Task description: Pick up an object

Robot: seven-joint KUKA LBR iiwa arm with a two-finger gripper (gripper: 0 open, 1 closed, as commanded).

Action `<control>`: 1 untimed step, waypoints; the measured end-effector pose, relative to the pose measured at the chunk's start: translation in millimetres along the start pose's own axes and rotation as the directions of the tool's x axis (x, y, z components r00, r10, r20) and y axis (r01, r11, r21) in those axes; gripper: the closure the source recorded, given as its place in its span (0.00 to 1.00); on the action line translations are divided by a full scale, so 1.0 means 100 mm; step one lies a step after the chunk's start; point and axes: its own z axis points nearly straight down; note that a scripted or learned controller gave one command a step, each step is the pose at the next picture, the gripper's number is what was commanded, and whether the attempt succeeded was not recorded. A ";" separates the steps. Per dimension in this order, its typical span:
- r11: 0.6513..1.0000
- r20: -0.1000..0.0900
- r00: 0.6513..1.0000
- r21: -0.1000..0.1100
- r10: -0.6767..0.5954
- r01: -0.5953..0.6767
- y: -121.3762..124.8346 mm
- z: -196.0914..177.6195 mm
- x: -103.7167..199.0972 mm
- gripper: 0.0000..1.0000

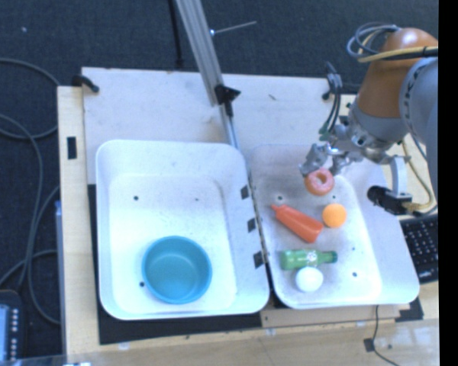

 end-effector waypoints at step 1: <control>1.000 0.001 1.000 -0.003 -0.003 0.003 0.01 -0.70 -0.01 1.00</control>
